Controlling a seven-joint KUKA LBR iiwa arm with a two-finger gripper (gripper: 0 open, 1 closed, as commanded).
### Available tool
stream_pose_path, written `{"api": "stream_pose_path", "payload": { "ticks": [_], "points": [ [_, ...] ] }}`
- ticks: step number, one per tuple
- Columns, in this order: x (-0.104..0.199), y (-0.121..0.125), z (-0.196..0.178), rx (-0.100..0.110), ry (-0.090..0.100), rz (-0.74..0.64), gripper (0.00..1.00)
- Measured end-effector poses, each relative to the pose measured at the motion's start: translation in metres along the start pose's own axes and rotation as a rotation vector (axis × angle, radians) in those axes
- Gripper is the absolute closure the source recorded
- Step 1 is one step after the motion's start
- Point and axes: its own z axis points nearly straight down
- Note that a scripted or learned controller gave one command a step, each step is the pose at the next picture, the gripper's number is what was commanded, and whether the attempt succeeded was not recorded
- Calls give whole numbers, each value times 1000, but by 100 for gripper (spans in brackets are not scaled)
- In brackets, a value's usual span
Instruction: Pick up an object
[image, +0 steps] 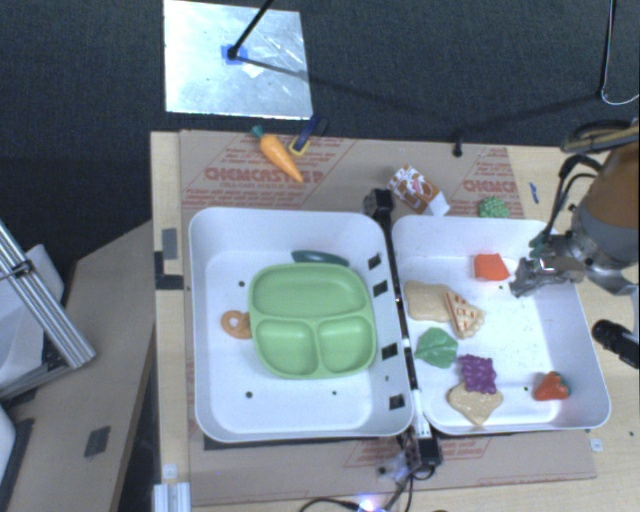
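Note:
The right bin (570, 330) holds several toy foods: an orange block (490, 266), a tan slice (428, 301) with a waffle-patterned piece (464, 313) against it, a green leaf (437, 346), purple grapes (477, 373), a tan cookie (474, 403) and a red strawberry (550, 385). My gripper (529, 277) hangs over the right bin's upper right part, just right of the orange block. Nothing shows between its fingers.
The left bin (215, 330) carries a green divided plate (308, 318), a small pretzel (236, 324) at its left and a dark green thing (320, 258) behind it. On the cardboard behind the bins lie a carrot (280, 156), a wrapped snack (415, 188) and a green piece (492, 208).

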Motion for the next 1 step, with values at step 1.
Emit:
{"api": "stream_pose_path", "payload": {
  "ticks": [1],
  "points": [
    [0, 1, -17, 3, 1, -1, 100]
  ]
}}
